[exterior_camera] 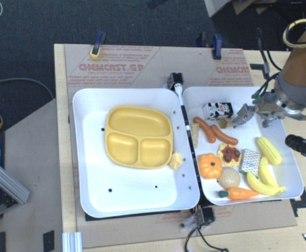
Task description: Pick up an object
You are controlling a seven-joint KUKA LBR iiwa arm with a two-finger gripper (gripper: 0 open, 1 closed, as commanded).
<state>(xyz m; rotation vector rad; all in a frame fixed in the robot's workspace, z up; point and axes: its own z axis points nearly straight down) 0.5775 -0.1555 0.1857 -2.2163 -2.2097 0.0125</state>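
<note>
The right bin (296, 178) holds several toy foods: a black-and-white cow-patterned carton (218, 109), two sausages (214, 132), an orange pumpkin (211, 166), a corn cob (268, 150), bananas (263, 181), a carrot (242, 193) and a beige potato (228, 178). My gripper (255, 118) hangs over the back right of this bin, to the right of the carton and above the corn. Its fingers (242, 115) are spread open, and only white bin floor shows between them.
The left bin (90, 188) holds a yellow divided plate (139, 136), with a small yellow piece (175, 160) by its right edge. A red-topped item (230, 154) and a blue-white packet (250, 161) lie mid right bin. Clamps (95, 49) grip the board's far edge.
</note>
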